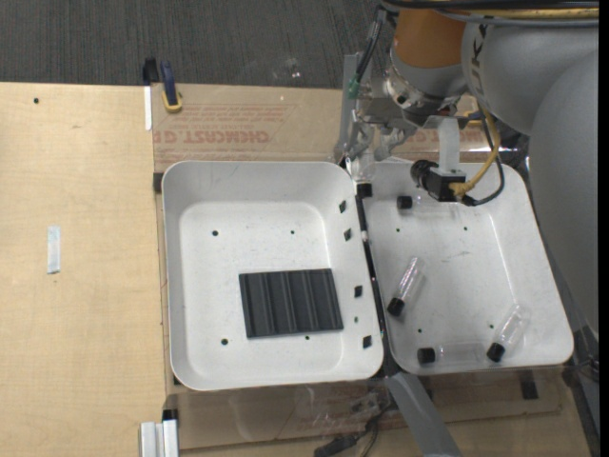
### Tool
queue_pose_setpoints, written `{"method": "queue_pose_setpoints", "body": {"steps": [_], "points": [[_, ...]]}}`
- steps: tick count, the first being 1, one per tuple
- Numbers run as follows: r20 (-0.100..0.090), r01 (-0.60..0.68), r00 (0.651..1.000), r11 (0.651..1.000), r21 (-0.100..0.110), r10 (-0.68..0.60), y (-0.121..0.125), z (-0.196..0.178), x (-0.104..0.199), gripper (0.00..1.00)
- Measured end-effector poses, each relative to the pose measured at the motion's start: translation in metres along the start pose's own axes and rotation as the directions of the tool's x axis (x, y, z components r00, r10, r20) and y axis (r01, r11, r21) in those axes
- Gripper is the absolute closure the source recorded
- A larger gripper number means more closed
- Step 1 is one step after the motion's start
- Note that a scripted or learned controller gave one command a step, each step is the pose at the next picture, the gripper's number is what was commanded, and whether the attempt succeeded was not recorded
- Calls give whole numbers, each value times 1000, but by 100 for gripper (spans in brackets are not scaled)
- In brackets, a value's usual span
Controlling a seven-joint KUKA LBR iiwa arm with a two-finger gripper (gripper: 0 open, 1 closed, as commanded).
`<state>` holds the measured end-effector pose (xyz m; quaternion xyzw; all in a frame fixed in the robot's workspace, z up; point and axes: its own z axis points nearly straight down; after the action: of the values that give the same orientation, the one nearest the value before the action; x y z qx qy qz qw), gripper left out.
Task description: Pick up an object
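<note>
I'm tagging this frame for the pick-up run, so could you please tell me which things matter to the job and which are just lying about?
For the job:
gripper
dark ribbed block in the left bin
clear tubes in the right bin

Lying about:
blue-and-yellow clamp
cardboard sheet
small pale strip on the bench

Even, bright light from above; soft shadows inside the white bins [181, 255]; the picture is slightly grainy.

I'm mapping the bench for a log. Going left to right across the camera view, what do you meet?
Grey strip on the board → blue clamp → left bin → black ridged mat → clear tube with black cap → second clear tube.
</note>
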<state>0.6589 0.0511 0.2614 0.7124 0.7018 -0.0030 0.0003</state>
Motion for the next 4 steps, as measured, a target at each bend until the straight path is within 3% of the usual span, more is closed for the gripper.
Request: {"method": "queue_pose_setpoints", "body": {"steps": [1,2,3,4], "points": [[-3,-154,988,988,2,154,-78,-8,-15,100],[-3,-325,946,946,3,325,-109,-2,-77,100],[-2,-377,926,926,2,377,-70,53,-153,100],[0,-378,926,926,5,378,-70,45,-154,100]]}}
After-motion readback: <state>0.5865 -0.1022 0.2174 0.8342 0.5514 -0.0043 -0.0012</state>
